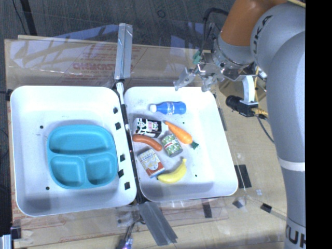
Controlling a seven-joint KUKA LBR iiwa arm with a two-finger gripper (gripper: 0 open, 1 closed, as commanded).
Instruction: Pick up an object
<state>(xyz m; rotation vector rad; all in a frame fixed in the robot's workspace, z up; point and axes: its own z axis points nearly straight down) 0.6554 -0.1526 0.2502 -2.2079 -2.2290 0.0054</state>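
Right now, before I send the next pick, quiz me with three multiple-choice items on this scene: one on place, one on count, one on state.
1. Where does the blue bottle lie?
A. in the right bin, at its far end
B. on the blue tray
C. on the bench outside the bins

2. How many compartments has the blue tray in the left bin?
A. one
B. three
C. five

3. Where is the pincer?
A. down among the items
B. above the right bin's far rim
C. over the left bin

Key: 1 A, it lies near the far wall. 2 B, one long and two small. 3 B, it hangs by the far edge.
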